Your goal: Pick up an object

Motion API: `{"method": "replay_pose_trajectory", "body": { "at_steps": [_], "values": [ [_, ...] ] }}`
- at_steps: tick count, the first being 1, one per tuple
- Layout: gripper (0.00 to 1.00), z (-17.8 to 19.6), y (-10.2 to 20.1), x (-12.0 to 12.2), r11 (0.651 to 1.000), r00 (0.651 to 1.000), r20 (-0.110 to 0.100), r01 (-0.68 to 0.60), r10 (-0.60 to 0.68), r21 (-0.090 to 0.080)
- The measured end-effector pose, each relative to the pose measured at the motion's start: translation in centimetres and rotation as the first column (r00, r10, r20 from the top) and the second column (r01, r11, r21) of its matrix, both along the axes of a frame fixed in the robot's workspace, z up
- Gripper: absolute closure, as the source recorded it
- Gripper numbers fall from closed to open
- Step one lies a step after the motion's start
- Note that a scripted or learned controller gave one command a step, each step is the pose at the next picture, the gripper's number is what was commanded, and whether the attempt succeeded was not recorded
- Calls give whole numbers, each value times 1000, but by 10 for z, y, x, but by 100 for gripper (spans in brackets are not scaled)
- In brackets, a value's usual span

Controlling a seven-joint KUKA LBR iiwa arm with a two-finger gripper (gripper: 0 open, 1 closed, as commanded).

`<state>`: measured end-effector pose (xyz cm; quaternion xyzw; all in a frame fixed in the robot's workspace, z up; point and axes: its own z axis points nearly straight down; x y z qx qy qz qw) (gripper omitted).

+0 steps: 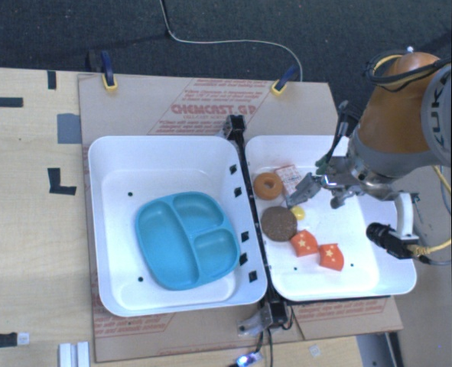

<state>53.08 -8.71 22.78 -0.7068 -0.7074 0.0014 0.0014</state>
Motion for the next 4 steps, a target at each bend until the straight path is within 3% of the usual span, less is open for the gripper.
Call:
{"method": "replay_pose_trajectory", "body": {
  "at_steps": [2,3,4],
  "values": [
    [0,-97,-7,-2,1000,1000,-1,0,0,0],
    [100,-85,-6,-2,1000,1000,-1,-2,2,1],
    [100,-30,-12,6,1000,1000,7,0,0,-1]
  ]
}}
